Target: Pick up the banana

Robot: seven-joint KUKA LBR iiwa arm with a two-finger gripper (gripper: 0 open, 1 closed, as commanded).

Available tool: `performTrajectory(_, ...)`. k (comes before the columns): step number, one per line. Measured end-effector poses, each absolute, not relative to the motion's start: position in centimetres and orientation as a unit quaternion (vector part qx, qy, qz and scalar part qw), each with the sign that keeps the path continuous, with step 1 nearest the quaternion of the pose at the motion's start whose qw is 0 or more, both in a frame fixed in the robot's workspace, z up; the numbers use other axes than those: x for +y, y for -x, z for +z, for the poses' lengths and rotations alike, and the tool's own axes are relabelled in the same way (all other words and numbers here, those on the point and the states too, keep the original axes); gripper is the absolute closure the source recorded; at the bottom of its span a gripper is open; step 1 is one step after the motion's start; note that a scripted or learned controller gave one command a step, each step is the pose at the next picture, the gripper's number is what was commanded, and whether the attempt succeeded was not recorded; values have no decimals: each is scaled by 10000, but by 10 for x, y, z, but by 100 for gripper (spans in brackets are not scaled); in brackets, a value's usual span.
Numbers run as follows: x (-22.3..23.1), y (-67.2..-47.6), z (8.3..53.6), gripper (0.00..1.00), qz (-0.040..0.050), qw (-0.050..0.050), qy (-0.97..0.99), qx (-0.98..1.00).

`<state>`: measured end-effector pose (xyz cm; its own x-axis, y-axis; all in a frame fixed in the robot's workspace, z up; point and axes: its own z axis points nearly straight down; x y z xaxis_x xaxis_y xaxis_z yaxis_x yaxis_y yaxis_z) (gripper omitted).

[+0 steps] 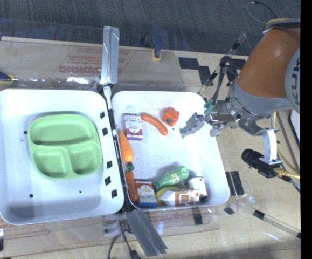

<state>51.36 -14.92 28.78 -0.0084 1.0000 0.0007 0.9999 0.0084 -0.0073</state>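
Observation:
My gripper (191, 126) hangs over the right part of the right bin (212, 161), reaching in from the right on the grey arm with its orange band (266, 63). Just left of it lie an orange-red pepper (170, 116) and a long orange sausage-like piece (154, 123). An orange carrot (125, 146) lies along the bin's left wall. Nothing shows at the gripper's tip.
The left bin (10, 161) holds a green divided plate (65, 144). The right bin also has a small red-and-white box (133, 127), a green bottle (172, 177), a white-and-orange bottle (181, 198), a can (145, 193) and a small carton (199, 184) along its front wall.

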Motion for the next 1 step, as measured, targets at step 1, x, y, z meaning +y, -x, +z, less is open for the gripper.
performTrajectory(1, -148, -515, 296, 100, 42, 46, 7018, -7124)
